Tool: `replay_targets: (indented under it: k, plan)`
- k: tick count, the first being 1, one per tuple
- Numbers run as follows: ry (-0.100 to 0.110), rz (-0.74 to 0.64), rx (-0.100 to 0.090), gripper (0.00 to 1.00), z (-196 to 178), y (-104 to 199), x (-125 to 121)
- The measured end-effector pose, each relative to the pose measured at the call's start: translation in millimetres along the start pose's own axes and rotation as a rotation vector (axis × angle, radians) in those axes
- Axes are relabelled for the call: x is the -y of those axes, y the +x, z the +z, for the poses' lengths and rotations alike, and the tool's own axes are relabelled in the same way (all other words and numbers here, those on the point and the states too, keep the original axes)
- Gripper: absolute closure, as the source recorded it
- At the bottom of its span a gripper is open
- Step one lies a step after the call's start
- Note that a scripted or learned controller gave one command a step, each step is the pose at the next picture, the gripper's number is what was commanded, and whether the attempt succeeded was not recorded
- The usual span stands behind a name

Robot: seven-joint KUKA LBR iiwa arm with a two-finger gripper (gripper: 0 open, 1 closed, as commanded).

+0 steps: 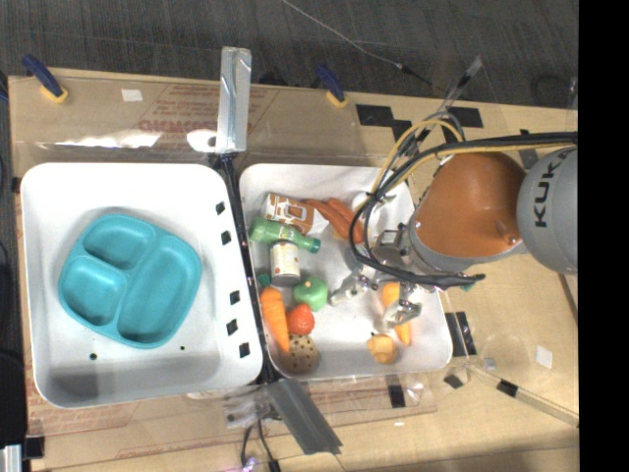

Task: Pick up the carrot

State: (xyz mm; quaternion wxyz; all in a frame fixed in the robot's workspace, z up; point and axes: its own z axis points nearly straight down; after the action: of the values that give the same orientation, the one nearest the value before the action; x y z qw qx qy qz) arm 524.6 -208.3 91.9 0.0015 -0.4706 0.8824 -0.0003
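We find the carrot (274, 320) lying lengthwise against the left wall of the right bin (324, 177), lower centre of the frame, its thick orange end toward the top and its tip pointing down toward a brown perforated disc (301, 355). A red tomato (301, 320) touches its right flank and a green pepper (312, 291) sits just above that. The gripper (377, 297) is low in the same bin, to the right of the carrot and apart from it; its metal fingers (350, 287) stand splayed apart, and an orange piece (390, 294) shows between them, though we cannot tell whether it is clamped or merely lying underneath. Another orange piece (383, 347) lies just below the gripper. The left bin (39, 190) carries only a teal divided plate (130, 278). Our judgement: the carrot looks like a light, rigid plastic toy, smooth and tapered, so it may slip toward the thin end under a squeeze. We would take hold across the thick upper half, but the bin wall on one side and the tomato on the other leave little room for the fingers.
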Motion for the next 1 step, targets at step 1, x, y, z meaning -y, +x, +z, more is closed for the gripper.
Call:
replay_targets:
  k: [1]
  plan:
    - [0.0,-0.007,0.002,1.0,-9.8,-3.2,-0.4]
